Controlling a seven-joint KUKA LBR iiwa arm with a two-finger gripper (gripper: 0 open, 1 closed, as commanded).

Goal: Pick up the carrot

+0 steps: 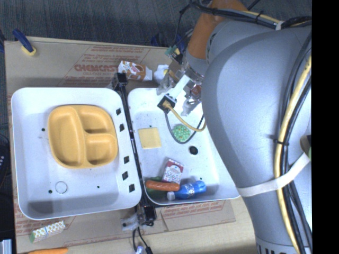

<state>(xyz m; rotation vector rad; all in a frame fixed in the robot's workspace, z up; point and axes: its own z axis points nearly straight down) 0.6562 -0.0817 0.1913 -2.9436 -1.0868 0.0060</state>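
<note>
The carrot [162,185], a slim orange-red stick, lies along the front wall of the right bin [139,100], between a red-and-white packet [172,171] and a blue bottle [189,190]. My gripper [178,105] hangs over the back part of that same bin, well behind the carrot, just above a small green pile of peas [181,132]. Its two pale fingers stand apart with nothing between them. A yellow cable loops below the fingers.
A yellow cheese slice [149,138] lies mid-bin to the gripper's left. The left bin [21,142] holds a yellow divided plate [82,135]. Small packets [132,70] sit on the cardboard behind the bins. The big grey arm covers the right bin's right side.
</note>
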